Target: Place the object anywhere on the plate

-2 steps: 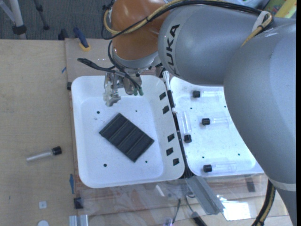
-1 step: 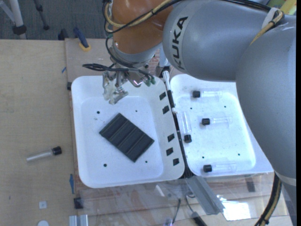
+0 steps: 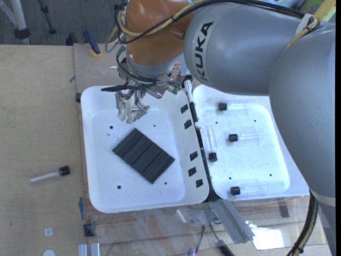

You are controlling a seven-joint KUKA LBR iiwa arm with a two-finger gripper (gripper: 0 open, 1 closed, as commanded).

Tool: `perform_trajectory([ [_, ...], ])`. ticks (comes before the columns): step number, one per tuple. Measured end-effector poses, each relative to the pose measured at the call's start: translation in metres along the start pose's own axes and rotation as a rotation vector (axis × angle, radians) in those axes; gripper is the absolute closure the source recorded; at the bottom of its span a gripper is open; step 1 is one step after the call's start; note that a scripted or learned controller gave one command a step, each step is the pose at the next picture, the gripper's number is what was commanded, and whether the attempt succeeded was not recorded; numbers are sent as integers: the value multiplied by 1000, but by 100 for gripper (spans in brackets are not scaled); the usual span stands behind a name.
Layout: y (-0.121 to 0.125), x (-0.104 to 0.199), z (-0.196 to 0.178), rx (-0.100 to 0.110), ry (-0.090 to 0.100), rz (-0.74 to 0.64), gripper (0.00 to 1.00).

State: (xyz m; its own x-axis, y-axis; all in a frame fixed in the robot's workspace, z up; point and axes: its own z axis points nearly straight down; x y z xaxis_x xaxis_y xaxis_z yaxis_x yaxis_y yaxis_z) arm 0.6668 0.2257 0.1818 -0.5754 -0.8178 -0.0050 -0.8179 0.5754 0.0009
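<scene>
A dark grey ribbed plate [image 3: 143,155] lies flat and turned at an angle in the middle of the left bin [image 3: 101,196]. My gripper [image 3: 132,111] hangs over the far part of that bin, a little beyond the plate's upper corner and apart from it. Several clear tubes with black caps lie in the right bin [image 3: 277,159]: one at the far side [image 3: 235,106], one in the middle [image 3: 246,137], one along the divider [image 3: 210,142] and one near the front [image 3: 249,190]. I see no object clearly between the gripper's tips.
Another clear tube with a black cap [image 3: 49,175] lies on the wooden bench left of the bins. The arm's orange band [image 3: 154,20] and grey body cover the far edge of both bins. Black clips line the divider [image 3: 193,153] between the bins.
</scene>
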Motion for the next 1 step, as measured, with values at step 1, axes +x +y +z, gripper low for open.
perform_trajectory([
  [1,-4,6,8,-1,0,-415,100],
])
